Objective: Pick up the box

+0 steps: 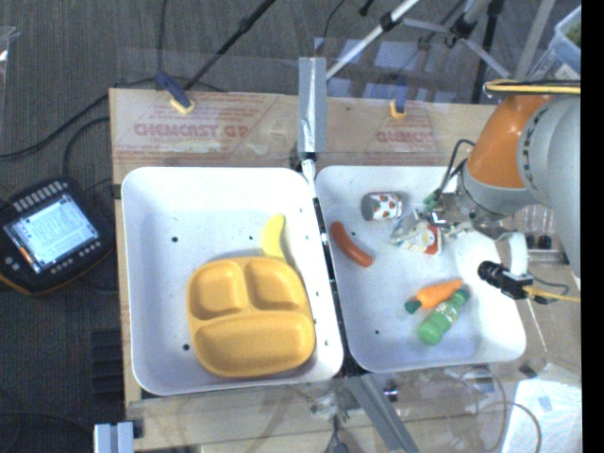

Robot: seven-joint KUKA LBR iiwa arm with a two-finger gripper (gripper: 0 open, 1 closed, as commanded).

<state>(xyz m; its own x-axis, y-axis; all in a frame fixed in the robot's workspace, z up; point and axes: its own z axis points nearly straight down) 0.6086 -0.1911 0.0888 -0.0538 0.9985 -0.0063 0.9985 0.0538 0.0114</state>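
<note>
Box (418, 237), small and crumpled-looking, is located in the right bin (377, 347), near its far right side, directly beneath the pincer (436, 217). Pincer opening cannot be determined. Box is judged light and easily crushed; its flat opposite sides should be gripped gently.

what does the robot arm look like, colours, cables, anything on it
The arm is bulky and rounded, with smooth grey shells and a wide orange band above the wrist. Thin dark cables loop beside that band. The gripper is a small cluster of dark and metallic parts with green and red flecks. A black fitting juts out lower down.
</note>
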